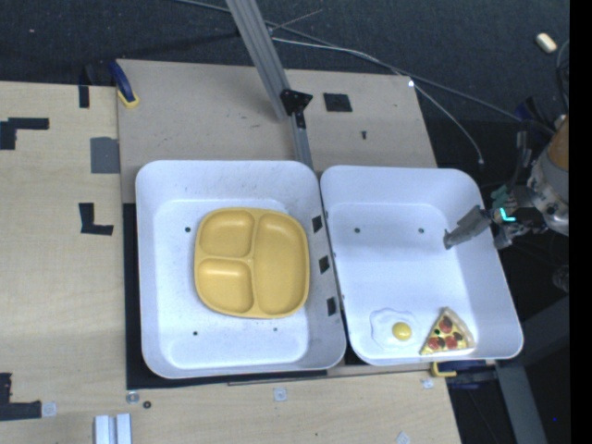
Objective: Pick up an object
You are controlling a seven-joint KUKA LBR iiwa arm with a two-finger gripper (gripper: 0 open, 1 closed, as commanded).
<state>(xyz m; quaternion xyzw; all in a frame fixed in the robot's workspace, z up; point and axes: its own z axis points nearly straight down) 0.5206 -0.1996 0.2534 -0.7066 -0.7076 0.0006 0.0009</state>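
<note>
1. In the camera view, we see two white bins side by side: the left bin (166, 248) holds a yellow tray (252, 262) with three compartments, lying flat near its middle.
2. The right bin (407, 197) holds two small things in its near right corner: a toy fried egg (393, 327) and, just beside it on the right, a toy pizza slice (449, 333). They look close together, but we cannot tell whether they touch.
3. The gripper (462, 229) hangs over the right bin's right edge, well apart from both toys; it carries nothing that we can see, and we cannot tell how its jaws stand from this angle.
4. We judge the step in hand to be the approach, with no target reached yet.
5. To do it well, we would choose one toy in the right bin, since both are nearest. The egg looks thin and flat, so the fingers would need to come straight down and close low at its rim.
6. The pizza lies close to the bin wall, which may block one finger; we would line the jaws up along the wall, not across it.
7. The tray seems too broad for a grasp except at its rim.
</note>
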